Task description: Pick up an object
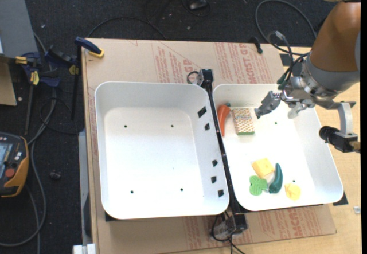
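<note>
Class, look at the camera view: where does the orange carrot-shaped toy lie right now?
The orange carrot-shaped toy lies in the right bin, against its left wall near the far corner, just left of the patterned card.

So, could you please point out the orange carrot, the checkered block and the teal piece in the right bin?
orange carrot [222, 116], camera view, mid-body.
checkered block [243, 121], camera view, top face.
teal piece [276, 179], camera view, middle of its curve.

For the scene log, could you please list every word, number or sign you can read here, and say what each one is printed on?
Red block lettering on the cardboard sheet under the bins: upside down and faint, not readable.
More red lettering on its front edge: also not readable.
Patterned card in the right bin: print too small to read.
</note>
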Controlling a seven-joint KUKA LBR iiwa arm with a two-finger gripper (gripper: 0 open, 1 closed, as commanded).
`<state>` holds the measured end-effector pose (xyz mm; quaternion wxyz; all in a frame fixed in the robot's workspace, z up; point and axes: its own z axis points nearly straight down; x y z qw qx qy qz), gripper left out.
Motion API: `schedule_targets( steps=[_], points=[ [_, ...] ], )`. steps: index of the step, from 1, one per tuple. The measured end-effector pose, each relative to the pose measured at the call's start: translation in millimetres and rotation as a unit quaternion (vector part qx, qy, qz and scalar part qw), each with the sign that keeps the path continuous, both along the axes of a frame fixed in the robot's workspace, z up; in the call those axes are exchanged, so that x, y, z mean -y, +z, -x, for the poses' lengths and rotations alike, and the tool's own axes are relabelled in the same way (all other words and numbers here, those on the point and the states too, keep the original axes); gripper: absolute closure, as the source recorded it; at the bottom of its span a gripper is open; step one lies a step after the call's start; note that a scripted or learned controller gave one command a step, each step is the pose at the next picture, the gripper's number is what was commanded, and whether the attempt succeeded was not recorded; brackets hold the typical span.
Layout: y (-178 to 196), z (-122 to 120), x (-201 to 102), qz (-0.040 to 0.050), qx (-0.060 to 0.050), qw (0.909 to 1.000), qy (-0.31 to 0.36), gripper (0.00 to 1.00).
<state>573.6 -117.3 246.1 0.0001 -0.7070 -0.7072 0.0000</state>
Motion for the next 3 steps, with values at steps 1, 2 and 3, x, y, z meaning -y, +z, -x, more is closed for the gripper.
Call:
schedule_targets(
  steps=[1,2,3],
  points=[
    [-159.5,-31.8,-10.9,-0.0005,-0.005,1.0,0.0,0.0],
    [-143.3,-34.5,-10.1,-0.0001,0.0,1.0,0.0,1.0],
    [-76.1,-3.6,-24.9,0.0001,0.003,1.0,0.0,1.0]
  ],
)
